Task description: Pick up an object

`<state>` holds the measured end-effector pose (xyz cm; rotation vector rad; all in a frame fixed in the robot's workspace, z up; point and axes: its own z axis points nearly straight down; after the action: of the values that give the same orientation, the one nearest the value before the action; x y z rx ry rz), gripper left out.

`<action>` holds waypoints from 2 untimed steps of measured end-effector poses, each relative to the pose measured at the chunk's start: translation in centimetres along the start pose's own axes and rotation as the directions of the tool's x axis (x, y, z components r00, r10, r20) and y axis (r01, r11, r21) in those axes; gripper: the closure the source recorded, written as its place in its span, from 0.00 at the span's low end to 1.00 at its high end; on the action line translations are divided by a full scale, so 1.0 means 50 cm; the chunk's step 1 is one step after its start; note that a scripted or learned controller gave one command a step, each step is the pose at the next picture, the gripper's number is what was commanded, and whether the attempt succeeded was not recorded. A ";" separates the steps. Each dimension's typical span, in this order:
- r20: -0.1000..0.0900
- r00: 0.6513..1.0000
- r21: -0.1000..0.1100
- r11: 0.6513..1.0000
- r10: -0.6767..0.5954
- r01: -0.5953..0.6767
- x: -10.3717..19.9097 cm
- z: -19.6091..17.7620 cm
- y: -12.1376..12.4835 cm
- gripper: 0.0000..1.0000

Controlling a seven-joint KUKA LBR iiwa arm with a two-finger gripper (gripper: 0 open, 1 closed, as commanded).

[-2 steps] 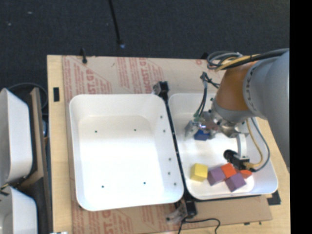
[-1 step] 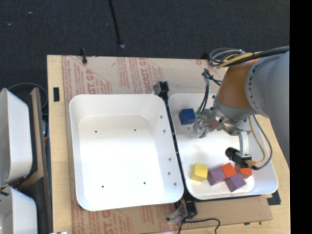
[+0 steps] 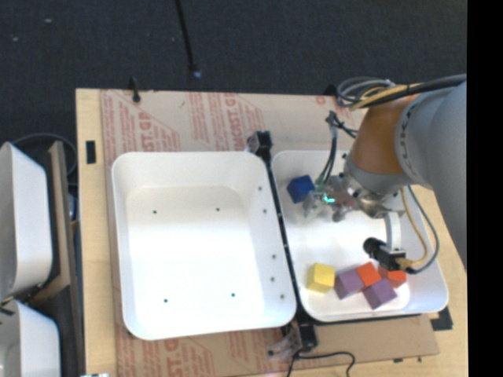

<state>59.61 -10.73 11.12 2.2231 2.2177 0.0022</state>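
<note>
A grey robot arm [image 3: 428,136] with an orange band above its wrist reached in from the right side of the overhead view and bent down over the right-hand shallow white plastic bin [image 3: 431,298]. Its two-finger gripper [image 3: 324,197] sat low over the upper part of that bin, with a small green light glowing at its tip; from above, whether the gripper was released, clenched or grasping anything could not be told. A small blue cube [image 3: 299,188] lay just beside the gripper, on its left, near the bin's upper left corner; whether the two touched could not be made out. Along the bin's near edge lay a cluster of other small blocks: a yellow cube [image 3: 321,277] on the left, then a purple block [image 3: 348,283], an orange block [image 3: 368,273], and a second purple block [image 3: 380,293], the last three crowded together. A black cable connector [image 3: 375,249] hung from the arm just above them. The left-hand shallow white plastic bin [image 3: 122,210] stood alongside, both on a light wooden bench [image 3: 181,120].
</note>
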 end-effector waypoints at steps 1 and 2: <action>0.000 1.000 0.001 1.000 -0.003 0.003 0.001 0.022 0.147 0.00; 0.001 1.000 0.000 1.000 -0.002 0.002 -0.001 -0.001 0.147 1.00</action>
<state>66.94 -10.80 11.18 2.2205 2.2198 0.0008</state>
